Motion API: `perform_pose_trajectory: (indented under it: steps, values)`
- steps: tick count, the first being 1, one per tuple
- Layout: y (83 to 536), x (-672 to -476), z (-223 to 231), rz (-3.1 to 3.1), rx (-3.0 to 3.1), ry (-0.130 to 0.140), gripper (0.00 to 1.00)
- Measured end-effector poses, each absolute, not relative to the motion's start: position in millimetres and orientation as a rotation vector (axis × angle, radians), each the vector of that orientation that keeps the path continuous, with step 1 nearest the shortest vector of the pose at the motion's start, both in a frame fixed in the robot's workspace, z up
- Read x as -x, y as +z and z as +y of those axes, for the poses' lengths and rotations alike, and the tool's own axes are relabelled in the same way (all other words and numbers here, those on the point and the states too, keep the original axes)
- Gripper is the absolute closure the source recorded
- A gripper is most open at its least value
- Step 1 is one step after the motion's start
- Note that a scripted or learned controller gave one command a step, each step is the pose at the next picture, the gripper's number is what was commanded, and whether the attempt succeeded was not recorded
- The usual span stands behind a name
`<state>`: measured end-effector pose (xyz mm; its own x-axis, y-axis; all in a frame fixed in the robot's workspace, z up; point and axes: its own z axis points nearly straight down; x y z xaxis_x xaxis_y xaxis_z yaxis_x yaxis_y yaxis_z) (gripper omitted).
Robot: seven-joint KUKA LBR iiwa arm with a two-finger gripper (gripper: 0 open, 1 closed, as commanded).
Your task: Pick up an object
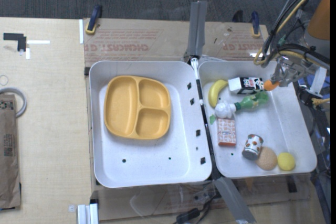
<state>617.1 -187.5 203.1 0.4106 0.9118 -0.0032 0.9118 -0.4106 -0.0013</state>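
2 bins (100,128), 1 tray (137,107), 1 banana (216,93), 1 lemon (286,161), 1 can (252,146), 2 cartons (226,132)

We see the tool (282,77) over the right bin's (294,128) far right corner, an orange object (270,84) at its tip. Below lie a banana (216,92), a small carton (245,84), a green bottle (247,104), a red box (227,131), a can (252,146) and a lemon (286,161). The left bin (142,162) carries a yellow divided plate (137,107).
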Motion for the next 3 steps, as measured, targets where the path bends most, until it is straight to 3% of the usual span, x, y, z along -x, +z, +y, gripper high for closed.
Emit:
perform_pose_trajectory:
  steps: [2,3]
  values:
    - [219.4,-617.6,-187.6,1.711,-2.632,-0.018,1.00]
    - [248.7,-619.5,-200.0,1.821,-2.559,-0.006,1.00]
